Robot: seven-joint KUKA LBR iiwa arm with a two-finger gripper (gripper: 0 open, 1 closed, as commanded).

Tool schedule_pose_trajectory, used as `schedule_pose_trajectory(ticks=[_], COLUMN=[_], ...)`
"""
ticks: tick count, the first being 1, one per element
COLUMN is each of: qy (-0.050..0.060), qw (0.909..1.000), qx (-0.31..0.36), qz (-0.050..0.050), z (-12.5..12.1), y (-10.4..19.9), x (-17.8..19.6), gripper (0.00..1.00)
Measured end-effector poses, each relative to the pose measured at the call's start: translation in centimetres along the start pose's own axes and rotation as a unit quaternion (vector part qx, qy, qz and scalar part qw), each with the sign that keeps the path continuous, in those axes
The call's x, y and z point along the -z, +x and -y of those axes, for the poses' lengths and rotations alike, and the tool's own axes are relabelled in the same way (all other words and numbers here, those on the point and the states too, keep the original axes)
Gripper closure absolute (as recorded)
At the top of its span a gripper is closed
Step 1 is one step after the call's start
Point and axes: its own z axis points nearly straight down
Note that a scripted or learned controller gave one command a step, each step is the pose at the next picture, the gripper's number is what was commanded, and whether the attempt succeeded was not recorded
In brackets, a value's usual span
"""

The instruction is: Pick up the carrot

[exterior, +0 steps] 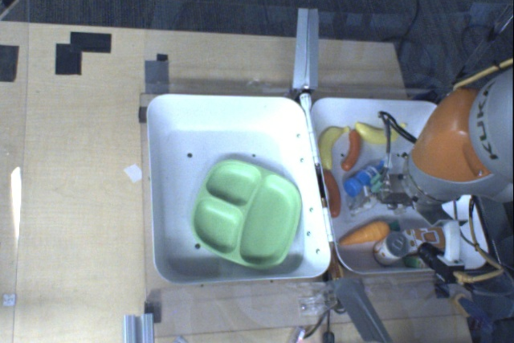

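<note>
Carrot (365,234) lies in right bin (418,107), near front wall, beside small bottle (393,247). Gripper (391,193) hovers just above-right of it; finger opening can't tell. Approach across carrot's narrow width, avoid bottle.

Divided plate (247,212) in left bin (173,124); carrot (365,234) in right bin (418,107), near front

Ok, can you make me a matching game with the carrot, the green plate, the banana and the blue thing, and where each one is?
Things:
1. carrot
2. green plate
3. banana
4. blue thing

Places:
A. in the left bin, on its own
B. near the front edge of the right bin
C. toward the back of the right bin
D. middle of the right bin, beside the gripper

Pairs: 1-B, 2-A, 3-C, 4-D
</note>
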Motion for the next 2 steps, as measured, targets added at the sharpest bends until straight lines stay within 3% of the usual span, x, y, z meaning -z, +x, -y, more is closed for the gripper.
schedule_pose_trajectory(ticks=[1,2], qy=[-0.006,0.001], qw=[0.9999,0.9976], qx=[0.009,-0.070], qz=[0.002,0.000], z=[1.0,1.4], y=[0.9,-4.1], x=[-1.0,0.1], gripper=[0.00,0.00])
